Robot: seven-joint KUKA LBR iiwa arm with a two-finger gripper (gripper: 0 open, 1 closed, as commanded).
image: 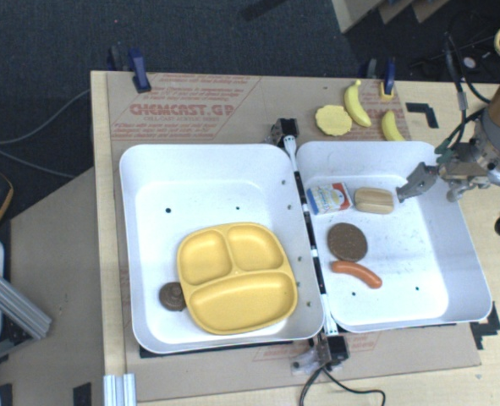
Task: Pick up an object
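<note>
The right bin (461, 252) holds a tan bread roll (373, 200), a small white carton with blue and red print (328, 198), a round brown patty (348, 241) and a red sausage (357, 273). My gripper (440, 184) hangs over the bin's far right part, just right of the bread roll. Its fingers are spread open with nothing between them. The left fingertip (413, 183) is close to the roll's right end without touching it.
In the left bin (140, 184) lie a yellow compartment tray (235, 276) and a small brown disc (173, 296). Two toy bananas (357, 104) and a yellow round piece (333, 119) rest on the board behind the right bin.
</note>
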